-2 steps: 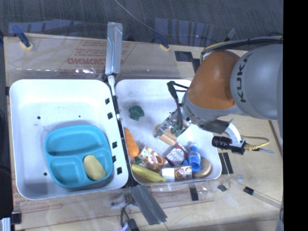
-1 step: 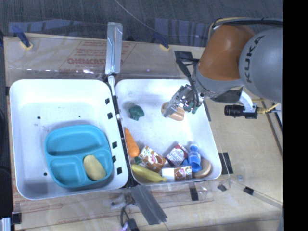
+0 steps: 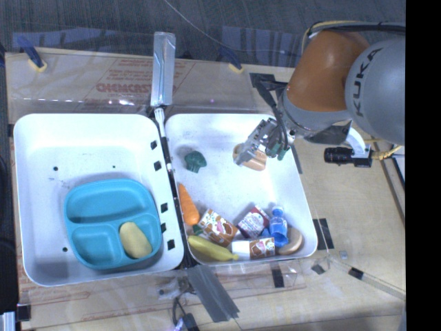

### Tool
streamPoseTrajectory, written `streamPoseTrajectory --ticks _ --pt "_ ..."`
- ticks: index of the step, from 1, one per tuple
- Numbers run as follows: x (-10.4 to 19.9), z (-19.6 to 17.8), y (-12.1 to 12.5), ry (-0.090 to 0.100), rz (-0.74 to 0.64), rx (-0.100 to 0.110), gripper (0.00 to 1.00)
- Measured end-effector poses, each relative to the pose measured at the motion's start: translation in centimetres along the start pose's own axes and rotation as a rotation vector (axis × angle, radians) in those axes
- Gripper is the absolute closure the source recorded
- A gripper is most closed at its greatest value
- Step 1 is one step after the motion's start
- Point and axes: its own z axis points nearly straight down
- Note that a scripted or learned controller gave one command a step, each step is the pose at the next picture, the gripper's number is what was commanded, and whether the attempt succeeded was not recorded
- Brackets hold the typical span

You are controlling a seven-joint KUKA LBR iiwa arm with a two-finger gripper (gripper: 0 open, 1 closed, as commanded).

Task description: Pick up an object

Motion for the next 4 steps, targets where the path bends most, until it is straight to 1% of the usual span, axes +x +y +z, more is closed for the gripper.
streamPoseTrajectory --ticks 1,2,3,4 --pt "7.7 0.8 1.5 0.008 0.133 0.003 1.0" --pt "3.5 7.2 0.2 0.009 -0.364 0.001 1.0" --pt "-6.9 1.8 -3.1 -0.004 -0.429 0.001 1.0" --pt "-6.7 2.0 -2.9 0.001 -0.431 0.0 0.0"
